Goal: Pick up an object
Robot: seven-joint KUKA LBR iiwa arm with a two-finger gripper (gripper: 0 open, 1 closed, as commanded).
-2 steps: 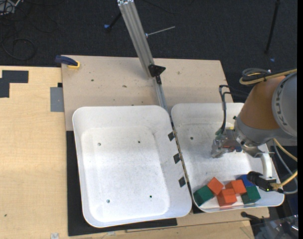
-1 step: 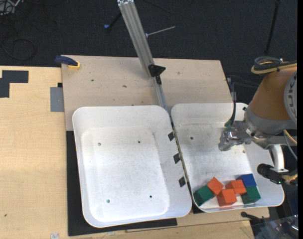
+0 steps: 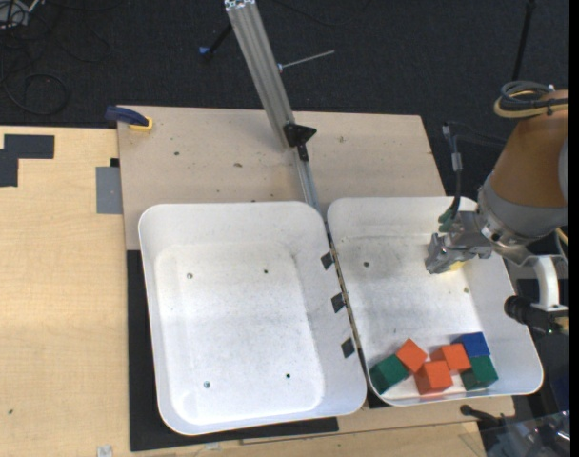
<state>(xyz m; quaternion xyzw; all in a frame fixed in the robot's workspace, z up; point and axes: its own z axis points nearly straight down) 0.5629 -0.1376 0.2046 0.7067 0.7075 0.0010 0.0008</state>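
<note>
Holding orange, green and blue blocks (image 3: 440, 365), right bin (image 3: 394, 227); gripper (image 3: 449, 255) above, grip state unclear.

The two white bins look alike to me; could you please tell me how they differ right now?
The right bin holds a cluster of blocks, orange, green and blue, near its front edge; the left bin shows just bare white floor. The gripper is over the right bin, not the left bin. Both are shallow, white, round-cornered and sit side by side.

Matt white plastic bins (image 3: 242, 219) (speckled) on pale wood bench (image 3: 42, 284)
</note>
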